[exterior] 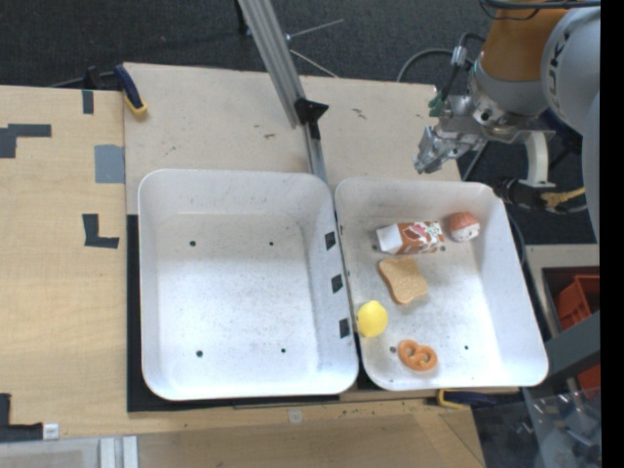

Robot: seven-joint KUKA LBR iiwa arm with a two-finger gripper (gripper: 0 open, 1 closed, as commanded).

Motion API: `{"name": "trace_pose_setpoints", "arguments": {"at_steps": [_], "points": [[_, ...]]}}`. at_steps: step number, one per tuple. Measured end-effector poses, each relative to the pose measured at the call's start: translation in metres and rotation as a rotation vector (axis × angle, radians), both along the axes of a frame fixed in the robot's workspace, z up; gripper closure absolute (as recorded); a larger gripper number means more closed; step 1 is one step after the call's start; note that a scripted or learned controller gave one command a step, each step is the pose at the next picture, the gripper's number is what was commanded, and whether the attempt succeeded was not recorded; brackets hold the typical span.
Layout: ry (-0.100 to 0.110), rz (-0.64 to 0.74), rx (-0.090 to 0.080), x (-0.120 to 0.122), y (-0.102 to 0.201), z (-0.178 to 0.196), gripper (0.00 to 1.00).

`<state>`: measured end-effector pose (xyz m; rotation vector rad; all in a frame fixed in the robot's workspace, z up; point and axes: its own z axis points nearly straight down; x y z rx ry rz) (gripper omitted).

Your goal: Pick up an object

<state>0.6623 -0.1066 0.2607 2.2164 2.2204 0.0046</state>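
The right bin (507, 261) holds several small items. A red and white carton (414, 237) lies on its side near the bin's back, with a small red and white ball-like item (462, 226) just to its right. A slice of toast (404, 282) lies below the carton. A yellow lemon (371, 319) rests against the bin's left wall, and a pretzel (417, 356) lies near the front. My gripper (431, 160) hangs above the bin's back rim, up and right of the carton, with nothing visible between its fingers.
The left bin (234, 281) sits beside the right one, sharing a divider with black clips. A slanted metal pole (278, 52) crosses the bench behind the bins. A blue and yellow clamp (130, 90) sits at the bench's back left corner.
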Motion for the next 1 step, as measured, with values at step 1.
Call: {"name": "trace_pose_setpoints", "arguments": {"at_steps": [1], "points": [[0.008, 0.004, 0.002, 0.0003, 0.0546, -0.0165, 1.00]]}}
